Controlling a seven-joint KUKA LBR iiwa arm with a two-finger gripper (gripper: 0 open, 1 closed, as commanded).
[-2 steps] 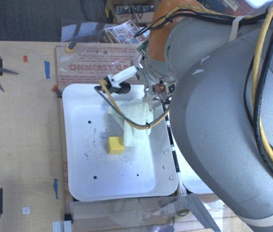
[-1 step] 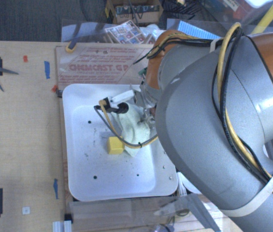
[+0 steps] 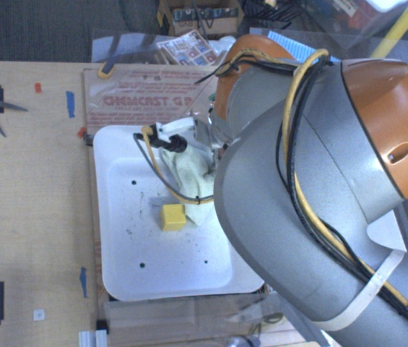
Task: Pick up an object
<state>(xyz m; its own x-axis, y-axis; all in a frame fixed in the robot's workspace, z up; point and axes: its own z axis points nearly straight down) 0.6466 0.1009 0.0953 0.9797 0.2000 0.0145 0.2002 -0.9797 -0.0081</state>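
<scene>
Because the arm (image 3: 297, 194) reaches in from the right and bends low over the bench (image 3: 30, 215), its grey body covers the right side of the white bin (image 3: 117, 266). The gripper (image 3: 205, 149) hangs near the far edge of this bin, just above a pale crumpled cloth (image 3: 189, 172). Whether the gripper is wide or narrow I cannot tell, because the wrist hides its tip from the camera, and nothing can be seen held in it. The cloth lies in a loose heap from the far edge toward the middle of the bin floor, as a soft thing does when nothing stretches it. A small yellow block (image 3: 173, 217) lies flat at about the middle of the floor, just beside the near end of the cloth and maybe touching it. It is well apart from the bin's left edge and near edge, so there is free room on those sides. Since the task asks only for any object, both things are candidates, and the gripper's place suggests to me that the cloth is the one aimed at. My judgement is that the pick is not yet done. The cloth may give a poor hold, since it folds and slips, while the block has firm sides but lies close to the cloth. A clear bag with red lettering (image 3: 146, 96) lies on the bench behind the bin's far edge.
</scene>
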